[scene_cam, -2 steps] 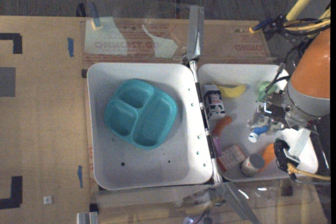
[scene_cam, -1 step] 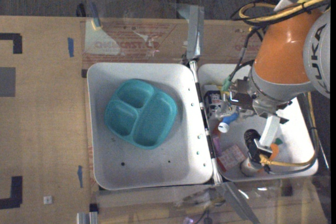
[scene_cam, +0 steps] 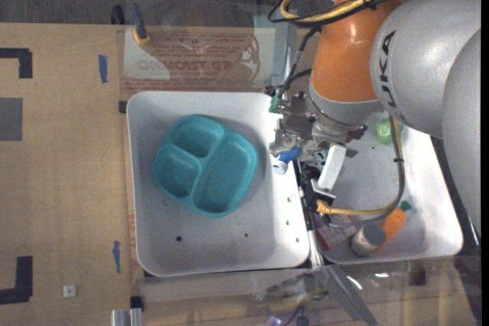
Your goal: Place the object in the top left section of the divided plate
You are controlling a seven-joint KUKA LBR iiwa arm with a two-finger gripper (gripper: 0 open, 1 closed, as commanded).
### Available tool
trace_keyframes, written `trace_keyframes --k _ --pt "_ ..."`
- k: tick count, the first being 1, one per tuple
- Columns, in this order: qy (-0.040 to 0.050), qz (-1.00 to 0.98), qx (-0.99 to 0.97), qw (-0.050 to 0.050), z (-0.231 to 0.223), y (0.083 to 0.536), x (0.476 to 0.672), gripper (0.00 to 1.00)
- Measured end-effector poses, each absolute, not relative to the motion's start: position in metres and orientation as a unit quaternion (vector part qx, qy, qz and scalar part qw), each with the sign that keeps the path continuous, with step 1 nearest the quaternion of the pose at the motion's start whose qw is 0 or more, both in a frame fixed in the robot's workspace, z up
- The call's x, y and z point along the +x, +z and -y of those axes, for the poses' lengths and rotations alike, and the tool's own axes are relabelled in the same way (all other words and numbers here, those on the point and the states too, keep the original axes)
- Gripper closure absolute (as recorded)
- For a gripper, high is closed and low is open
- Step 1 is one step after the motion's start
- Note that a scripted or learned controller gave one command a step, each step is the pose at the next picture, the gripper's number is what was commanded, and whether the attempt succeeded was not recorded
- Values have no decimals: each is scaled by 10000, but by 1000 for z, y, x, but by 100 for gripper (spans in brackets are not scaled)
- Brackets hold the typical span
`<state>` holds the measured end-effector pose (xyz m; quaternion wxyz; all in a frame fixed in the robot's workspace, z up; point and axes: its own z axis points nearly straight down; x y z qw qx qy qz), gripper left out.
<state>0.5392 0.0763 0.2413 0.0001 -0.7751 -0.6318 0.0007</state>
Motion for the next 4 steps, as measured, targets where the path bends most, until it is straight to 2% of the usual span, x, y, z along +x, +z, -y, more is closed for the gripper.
trace_keyframes --k 1,2,3,4 --pt "14 6570 -7539 12 -71 183 492 100" --pt "5 7072 -7070 2 -144 219 479 100" --pt "3 7491 -6625 -2 -177 213 479 100" --pt "1 8226 -5687 -5 -119 269 480 100"
